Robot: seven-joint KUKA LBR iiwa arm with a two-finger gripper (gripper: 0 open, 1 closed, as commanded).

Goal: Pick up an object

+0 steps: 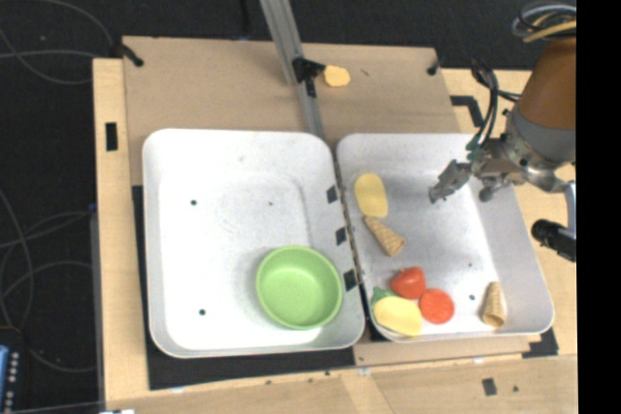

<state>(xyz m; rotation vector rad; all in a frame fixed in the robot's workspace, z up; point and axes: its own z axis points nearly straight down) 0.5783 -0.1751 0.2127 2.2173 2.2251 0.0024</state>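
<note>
Nearest me, packed against the right bin's point(505, 208) front wall, sit yellow lemon point(398, 315) and two tomatoes point(423, 295); my gripper point(470, 185), fingers spread and empty, hovers farther back, so I'd expect a jostled, slipping grab.

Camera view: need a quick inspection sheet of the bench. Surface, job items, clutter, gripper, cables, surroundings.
Surface: tan bench bearing two white bins, left bin and right bin.
Job's things: right bin holds a yellow piece, a cone just below it, two red balls, a yellow lemon shape and a second cone at the near right corner.
Clutter: green bowl in left bin; small yellow bit on the bench.
Gripper: gripper over right bin, open, holding nothing.
Cables: thin loops on the dark floor at left.
Surroundings: grey metal pole slanting over the bench.
</note>
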